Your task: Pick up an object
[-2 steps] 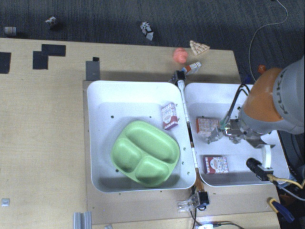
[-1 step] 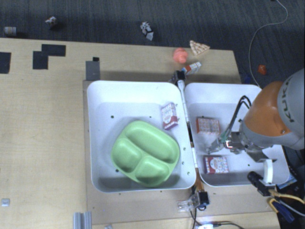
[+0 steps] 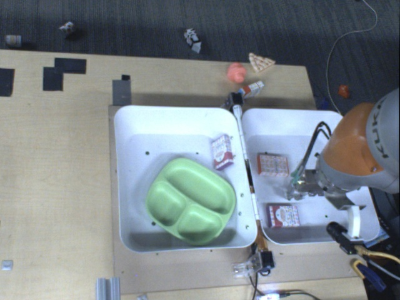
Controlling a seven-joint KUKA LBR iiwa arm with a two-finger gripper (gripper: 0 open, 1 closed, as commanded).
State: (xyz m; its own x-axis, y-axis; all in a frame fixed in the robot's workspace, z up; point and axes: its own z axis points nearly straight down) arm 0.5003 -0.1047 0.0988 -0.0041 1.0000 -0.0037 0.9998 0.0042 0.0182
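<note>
- End effector [image 3: 299, 187] low in right bin [image 3: 312, 120], under orange band [image 3: 353, 144]; open or closed cannot be told.
- Just left and above: red-patterned card [image 3: 273, 165], flat on bin floor.
- Just below, slightly left: red box [image 3: 283, 215], flat.
- Well left, in left bin [image 3: 125, 180]: small red packet [image 3: 222, 151], green tray [image 3: 190, 199].
</note>
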